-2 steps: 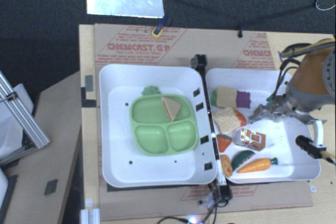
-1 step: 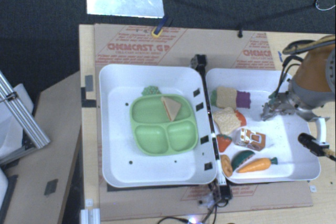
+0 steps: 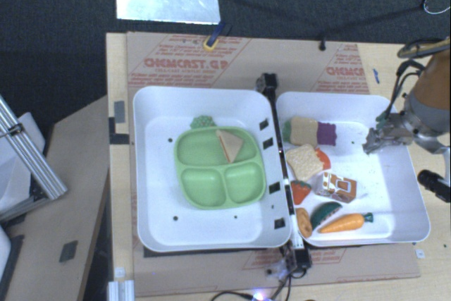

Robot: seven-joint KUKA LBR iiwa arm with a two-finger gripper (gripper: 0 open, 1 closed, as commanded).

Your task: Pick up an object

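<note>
Hand [image 3: 375,141] over right bin [image 3: 402,183] (tips blurred), arm [image 3: 431,99] cut off

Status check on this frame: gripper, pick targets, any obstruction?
Gripper over right bin, nothing visibly held. Toy carrot and other food pieces lie left of it. No obstruction seen.

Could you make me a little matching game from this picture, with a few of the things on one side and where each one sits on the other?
Things:
1. Tan wedge-shaped toy slice
2. Orange toy carrot
3. Small purple block
4. Robot's grey pincer

Places:
A. Near front edge of right white bin
B. On green divided plastic plate in left bin
C. Over right bin's right side
D. Back of right bin, beside a tan block

Pairs: 1-B, 2-A, 3-D, 4-C
</note>
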